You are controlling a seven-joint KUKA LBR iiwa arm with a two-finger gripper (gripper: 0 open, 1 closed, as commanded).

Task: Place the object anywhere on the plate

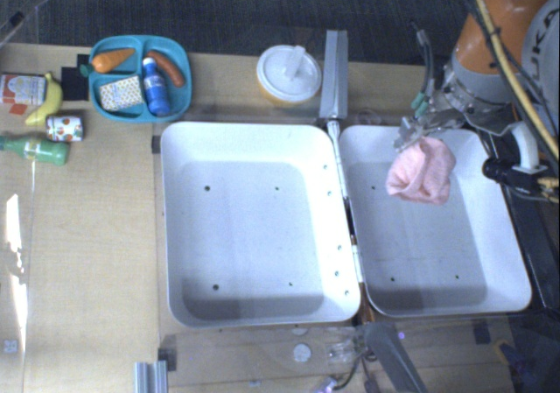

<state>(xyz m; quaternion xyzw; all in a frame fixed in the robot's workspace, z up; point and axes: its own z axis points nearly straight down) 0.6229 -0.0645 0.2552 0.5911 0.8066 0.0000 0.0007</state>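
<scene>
— What sits along the bench, starting at the left?

— A banana [45, 99], a small can [65, 128] and a green bottle [35, 150], then a blue divided plate [177, 59] holding a carrot [114, 59], a blue bottle [156, 87] and a sausage [170, 71]. Beyond it stands a white lidded cup [289, 73].

— And the bins?

— The left bin [249, 225] lies beside the right bin [437, 229], their edges touching.

— Where is the object?

— The pink cloth [422, 170] is bunched in the right bin's far part, well apart from the plate.

— And the gripper?

— The gripper [422, 126] hangs just above the cloth's top edge — whether the fingers are apart, together, or pinching the cloth cannot be told.
</scene>
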